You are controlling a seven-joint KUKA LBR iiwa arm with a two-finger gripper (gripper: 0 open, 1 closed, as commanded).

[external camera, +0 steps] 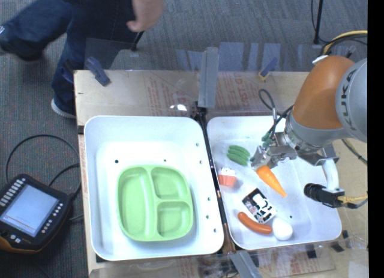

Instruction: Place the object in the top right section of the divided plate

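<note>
Lying slantwise, tapered orange carrot (271,180)

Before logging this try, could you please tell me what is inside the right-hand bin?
The right-hand bin holds a green vegetable, carrot, cupcake-like toy, black-and-white box, sausage and egg. The gripper covers the carrot's top.

From my screen the two white bins (99,145) look like smooth plastic with a soft sheen. The green divided plate (133,211) reads as matt plastic, the carrot (271,181) and white egg (282,230) as glossy plastic. The tabletop (138,93) looks like pale, scuffed board. The floor (240,12) is rough grey carpet.
</note>
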